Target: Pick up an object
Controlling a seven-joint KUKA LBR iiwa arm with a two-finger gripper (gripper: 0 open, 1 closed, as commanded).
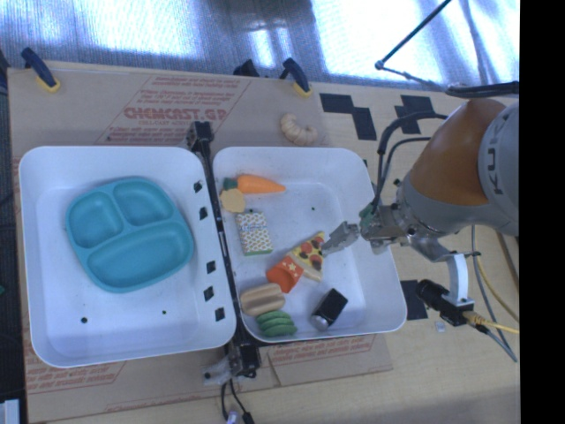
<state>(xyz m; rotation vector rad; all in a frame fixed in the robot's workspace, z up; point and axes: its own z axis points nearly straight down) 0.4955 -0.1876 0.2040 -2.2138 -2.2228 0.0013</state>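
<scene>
Cardboard-covered bench (pixel 159 113), glossy white right bin (pixel 353 170), gripper (pixel 340 237) by its right edge, finger state unclear, flat pizza slice (pixel 309 252) lying diagonal beside it.

1. The arm (pixel 481 170) is bulky and rounded, grey with a broad orange band.
2. Black cables (pixel 388 148) loop beside its wrist.
3. A small metal-grey pincer (pixel 340 237) tips it.

The grey arm (pixel 459 179) reaches in from the right, its tool (pixel 340 237) angled down and leftward
</scene>
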